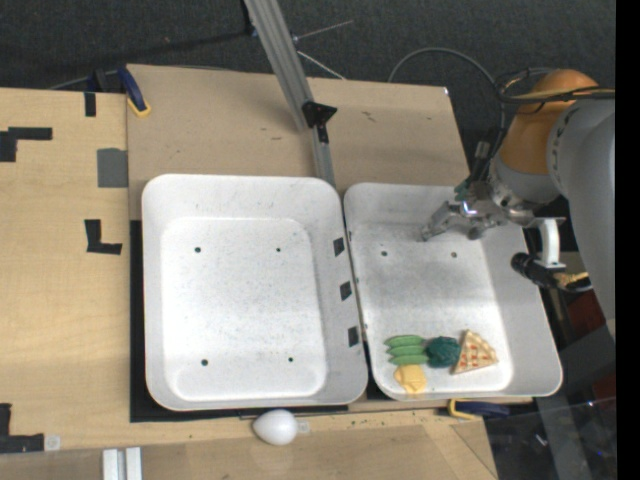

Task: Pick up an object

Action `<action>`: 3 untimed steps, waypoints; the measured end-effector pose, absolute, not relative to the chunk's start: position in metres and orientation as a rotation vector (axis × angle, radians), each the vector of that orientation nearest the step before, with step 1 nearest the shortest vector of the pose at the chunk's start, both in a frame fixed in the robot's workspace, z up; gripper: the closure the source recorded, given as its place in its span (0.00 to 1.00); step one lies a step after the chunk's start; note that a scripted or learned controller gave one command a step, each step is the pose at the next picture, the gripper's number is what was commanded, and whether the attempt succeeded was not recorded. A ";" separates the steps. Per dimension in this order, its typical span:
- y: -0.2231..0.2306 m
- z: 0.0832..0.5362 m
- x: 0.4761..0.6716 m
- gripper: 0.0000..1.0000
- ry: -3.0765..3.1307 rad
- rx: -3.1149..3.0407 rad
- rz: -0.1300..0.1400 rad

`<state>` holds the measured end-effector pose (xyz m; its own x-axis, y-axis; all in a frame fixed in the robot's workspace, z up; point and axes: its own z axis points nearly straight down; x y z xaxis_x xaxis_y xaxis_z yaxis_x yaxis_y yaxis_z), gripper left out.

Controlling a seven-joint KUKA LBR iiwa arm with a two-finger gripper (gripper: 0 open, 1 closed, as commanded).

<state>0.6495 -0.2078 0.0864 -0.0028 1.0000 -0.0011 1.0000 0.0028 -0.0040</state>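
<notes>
A pale wooden desk (60, 268) fills the left and middle of the view, with black tape marks and a grey patch on its left part and a raised board of the same wood behind the bins. Beyond it lies dark carpet, crossed by a slanted metal rail (285, 53) that ends in a black clamp just behind the bins. A thin cable loops over the carpet at the top right.

Two shallow white bins sit side by side on a black mat. The left bin (160, 298) is speckled with a few dark dots. The right bin (420, 278) carries a small cluster of toys in its near corner: a green pea pod (406, 347), a dark green broccoli piece (442, 350), a yellow piece (411, 376) just below the pod, and a pizza slice (474, 353), orange-crusted with red spots, touching the broccoli on its right. A white egg (275, 427) lies on the desk in front of the left bin.

The grey arm (585, 178) with its orange band comes in from the right. The jaws (462, 220) hang over the far part of the right bin, spread open with nothing between them, well apart from the toys.
</notes>
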 end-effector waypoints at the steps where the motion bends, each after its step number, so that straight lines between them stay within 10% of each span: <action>1: -0.207 0.099 0.651 1.00 -2.227 -2.218 0.004; 3: -0.204 0.227 0.653 1.00 -2.228 -2.223 -0.004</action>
